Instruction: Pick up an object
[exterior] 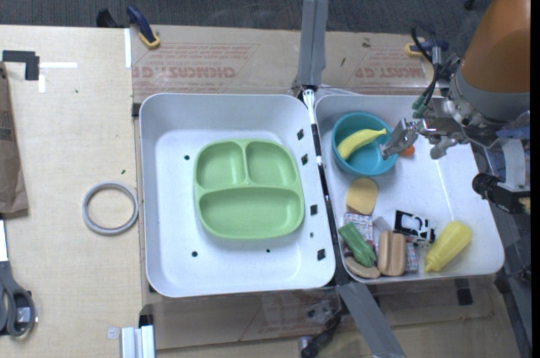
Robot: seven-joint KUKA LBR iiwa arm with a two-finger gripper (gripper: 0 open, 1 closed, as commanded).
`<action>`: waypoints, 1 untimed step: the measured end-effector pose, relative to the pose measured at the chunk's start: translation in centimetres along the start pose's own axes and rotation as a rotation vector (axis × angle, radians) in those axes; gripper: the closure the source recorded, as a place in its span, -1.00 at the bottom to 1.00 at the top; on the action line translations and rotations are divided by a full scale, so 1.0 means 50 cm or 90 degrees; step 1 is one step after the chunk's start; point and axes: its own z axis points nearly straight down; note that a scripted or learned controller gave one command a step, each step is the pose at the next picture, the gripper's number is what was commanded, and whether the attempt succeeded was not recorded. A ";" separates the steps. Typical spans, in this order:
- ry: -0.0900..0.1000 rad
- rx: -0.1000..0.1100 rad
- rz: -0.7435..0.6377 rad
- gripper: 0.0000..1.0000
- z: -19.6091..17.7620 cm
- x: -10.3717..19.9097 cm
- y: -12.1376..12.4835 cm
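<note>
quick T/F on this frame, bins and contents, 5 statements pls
1. The green divided plate lies in the left bin. True.
2. The banana lies in the blue bowl. True.
3. The blue bowl sits in the left bin. False: it sits in the right bin.
4. The corn cob rests on the green plate. False: it lies near the right bin's front right corner.
5. The gripper hovers at the blue bowl's right rim. True.
</note>
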 end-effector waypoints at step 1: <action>0.000 -0.001 -0.052 -1.00 0.258 -0.028 -0.109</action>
